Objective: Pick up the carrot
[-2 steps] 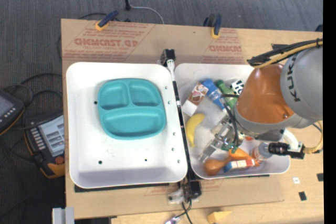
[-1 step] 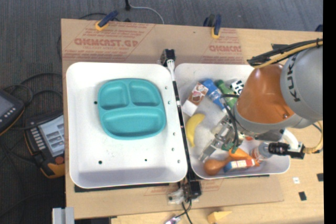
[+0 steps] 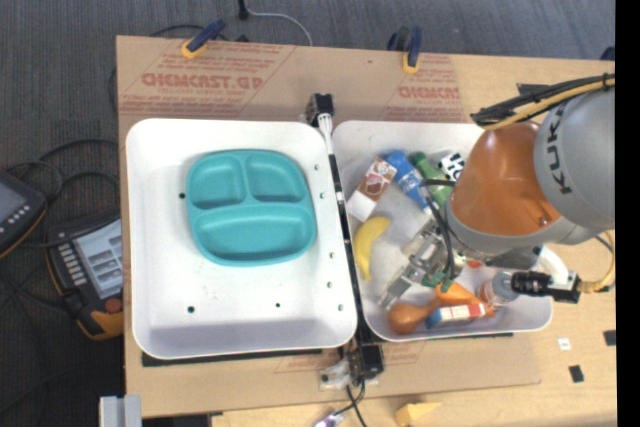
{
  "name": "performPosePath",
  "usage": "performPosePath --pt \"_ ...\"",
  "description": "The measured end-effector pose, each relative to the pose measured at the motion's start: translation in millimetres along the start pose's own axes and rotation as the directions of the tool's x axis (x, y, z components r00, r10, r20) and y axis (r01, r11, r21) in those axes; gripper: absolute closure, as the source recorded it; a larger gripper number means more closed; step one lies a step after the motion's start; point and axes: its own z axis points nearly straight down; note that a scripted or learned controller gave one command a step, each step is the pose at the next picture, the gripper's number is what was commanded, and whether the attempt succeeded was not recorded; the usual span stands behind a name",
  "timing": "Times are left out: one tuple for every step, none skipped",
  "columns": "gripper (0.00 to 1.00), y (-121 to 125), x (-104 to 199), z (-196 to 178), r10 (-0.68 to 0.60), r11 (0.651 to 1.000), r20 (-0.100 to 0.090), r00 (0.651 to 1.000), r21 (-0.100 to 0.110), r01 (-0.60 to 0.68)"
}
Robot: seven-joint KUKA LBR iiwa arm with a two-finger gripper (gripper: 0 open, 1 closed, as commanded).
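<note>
Carrot point(image 3: 456, 294), a short orange piece, lies near the front edge of the right bin point(image 3: 530, 320), just beside the gripper point(image 3: 418, 267), which hangs low over the bin's clutter with its metal fingers point(image 3: 398, 285) parted and nothing seen between them. Touching the carrot's front side is a small red-and-white packet point(image 3: 462, 313), and at the front-left of the pile sits a brown rounded item point(image 3: 404, 318); a yellow banana point(image 3: 368, 245) lies along the bin's left wall. Toward the back edge are a blue-capped bottle point(image 3: 406, 170), a brown-and-white carton point(image 3: 377, 180) and a green item point(image 3: 438, 166), partly hidden by the grey arm point(image 3: 585, 165) with its orange band point(image 3: 500, 180) reaching in from the right. In the left bin point(image 3: 160, 315), well apart from the work, rests a teal divided tray point(image 3: 250, 205). The step in hand appears to be the approach to the grasp, and the carrot is not yet held. Doing it well likely means shifting the open fingers toward the bin's front-right so they straddle the carrot across its narrow width, coming down clear of the packet and the brown item, then closing only once the carrot sits squarely between them. The crowding is the risk: a finger landing on a neighbour could push the carrot aside or pinch the wrong object.
</note>
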Motion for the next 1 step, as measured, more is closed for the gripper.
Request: performPosePath --pt "0.0 0.0 0.0 0.0 0.0 1.0 0.0 1.0 0.0 0.0"
